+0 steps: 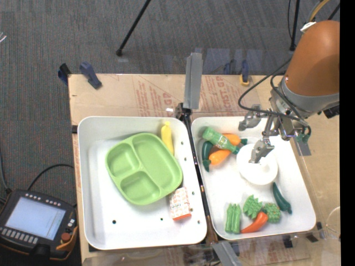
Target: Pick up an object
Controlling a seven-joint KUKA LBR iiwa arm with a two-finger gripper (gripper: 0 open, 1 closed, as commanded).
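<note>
My gripper [260, 151] hangs over the right bin [304, 177], just above the top edge of a white round dish [258, 170]. To its left lie a green bottle [219, 139], an orange vegetable [219, 157] and a dark green pepper [206, 152]. A dark green cucumber [281, 198] lies right of the dish. Near the bin's front are green asparagus [233, 218], leafy greens [253, 206], broccoli [272, 212] and a red-orange chili [255, 223]. The left bin [89, 204] holds a green divided plate [144, 168], a yellow piece [166, 137] and a small carton [181, 204].
A grey upright post [193, 83] stands behind the seam between the bins. The arm's orange band [316, 57] and its cables loom over the right bin's far corner. A teach pendant [36, 221] lies on the floor at the lower left.
</note>
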